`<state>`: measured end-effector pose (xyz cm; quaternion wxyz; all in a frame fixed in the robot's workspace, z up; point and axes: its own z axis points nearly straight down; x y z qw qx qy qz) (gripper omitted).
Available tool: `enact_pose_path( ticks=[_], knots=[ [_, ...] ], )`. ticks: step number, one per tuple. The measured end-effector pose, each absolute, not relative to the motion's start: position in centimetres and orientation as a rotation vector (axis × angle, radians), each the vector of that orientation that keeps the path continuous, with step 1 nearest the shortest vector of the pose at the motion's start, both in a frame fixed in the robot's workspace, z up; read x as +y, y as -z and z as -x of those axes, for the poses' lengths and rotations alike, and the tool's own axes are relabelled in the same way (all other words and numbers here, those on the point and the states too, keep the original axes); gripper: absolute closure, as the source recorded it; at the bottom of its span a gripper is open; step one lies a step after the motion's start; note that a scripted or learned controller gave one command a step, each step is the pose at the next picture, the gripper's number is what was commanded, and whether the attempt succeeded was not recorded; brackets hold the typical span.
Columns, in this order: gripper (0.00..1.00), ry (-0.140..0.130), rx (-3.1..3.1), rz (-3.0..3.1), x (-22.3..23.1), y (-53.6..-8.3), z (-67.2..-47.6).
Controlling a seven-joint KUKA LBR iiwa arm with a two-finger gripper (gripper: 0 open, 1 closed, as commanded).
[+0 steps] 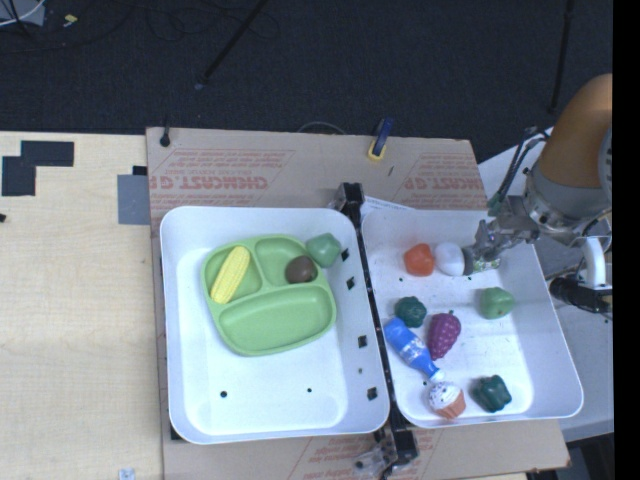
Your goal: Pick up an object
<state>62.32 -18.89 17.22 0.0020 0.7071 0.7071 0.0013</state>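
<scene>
My gripper (482, 255) hangs over the right bin (560, 368), near its far edge, just right of a white round object (450, 259). An orange-red object (420, 259) lies beside the white one. A light green apple-like piece (495, 302) sits below the gripper. Further forward lie a dark green piece (410, 311), a purple grape bunch (444, 333), a blue bottle (407, 345), a white and orange cupcake-like toy (443, 399) and another dark green piece (491, 393).
The left bin (190, 368) holds a green divided tray (270, 323) with a yellow corn cob (229, 273) and a brown item (300, 269); a green pepper-like piece (324, 250) leans at its rim. A blue-yellow clamp (379, 139) stands on the cardboard behind.
</scene>
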Motion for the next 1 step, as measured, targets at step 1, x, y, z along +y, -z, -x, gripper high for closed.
enact_pose_path(
  ticks=[1],
  knots=[
    [1.0, -0.004, 2.219, -2.219, -19.04, -22.57, -62.39]
  ],
)
